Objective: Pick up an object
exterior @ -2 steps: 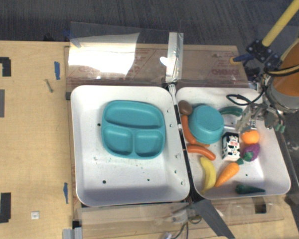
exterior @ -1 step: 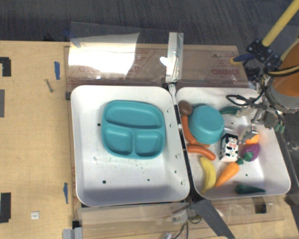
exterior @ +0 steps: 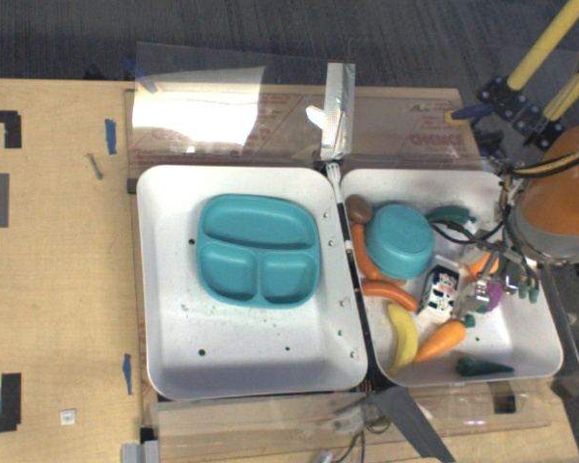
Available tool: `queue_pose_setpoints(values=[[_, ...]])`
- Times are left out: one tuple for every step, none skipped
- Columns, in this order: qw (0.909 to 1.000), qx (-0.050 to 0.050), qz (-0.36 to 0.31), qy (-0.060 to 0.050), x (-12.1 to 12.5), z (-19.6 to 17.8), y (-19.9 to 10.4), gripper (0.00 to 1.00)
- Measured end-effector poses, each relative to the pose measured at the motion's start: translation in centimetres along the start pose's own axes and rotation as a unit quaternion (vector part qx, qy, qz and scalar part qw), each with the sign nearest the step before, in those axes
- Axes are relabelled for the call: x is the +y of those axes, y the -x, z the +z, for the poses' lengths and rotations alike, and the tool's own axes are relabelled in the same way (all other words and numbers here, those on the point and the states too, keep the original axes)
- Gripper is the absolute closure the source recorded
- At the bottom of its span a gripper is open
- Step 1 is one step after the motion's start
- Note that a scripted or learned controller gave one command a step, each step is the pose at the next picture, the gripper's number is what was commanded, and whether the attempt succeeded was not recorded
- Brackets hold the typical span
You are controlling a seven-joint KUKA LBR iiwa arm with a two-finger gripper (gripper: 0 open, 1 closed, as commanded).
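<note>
While my arm leans in over the right bin, the gripper sits low among the toys near the bin's middle, and I cannot tell how its hand is set, since cables and the white-and-black body blur together there. I see nothing clearly held.

My likeliest target is the orange carrot, which lies just below the gripper, toward the bin's near wall, its long axis slanting from lower left up to the right. Touching its left end is the yellow banana, lying nearly upright in the view, so a grasp across the carrot should stay toward its right end, I judge.

Above-left of the gripper stands a teal bowl, close enough to be nudged. A second orange piece curves along the divider, a brown item lies beside the bowl, and a dark green piece rests near the front wall. The left bin holds a teal divided plate, well apart.
</note>
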State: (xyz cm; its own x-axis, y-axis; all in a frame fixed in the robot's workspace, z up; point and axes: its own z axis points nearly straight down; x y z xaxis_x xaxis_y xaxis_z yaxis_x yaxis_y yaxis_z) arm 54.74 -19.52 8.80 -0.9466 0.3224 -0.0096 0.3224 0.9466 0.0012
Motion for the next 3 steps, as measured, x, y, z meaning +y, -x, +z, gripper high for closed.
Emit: queue_pose_setpoints(values=[[1.0,-0.005,-0.001,0.0,0.1,-1.3,0.3,1.0],[0.9885,-0.002,-0.151,0.0,4.9,-0.2,-2.2,1.0],[1.0,-0.002,-0.002,0.0,2.4,-14.2,4.8,1.0]])
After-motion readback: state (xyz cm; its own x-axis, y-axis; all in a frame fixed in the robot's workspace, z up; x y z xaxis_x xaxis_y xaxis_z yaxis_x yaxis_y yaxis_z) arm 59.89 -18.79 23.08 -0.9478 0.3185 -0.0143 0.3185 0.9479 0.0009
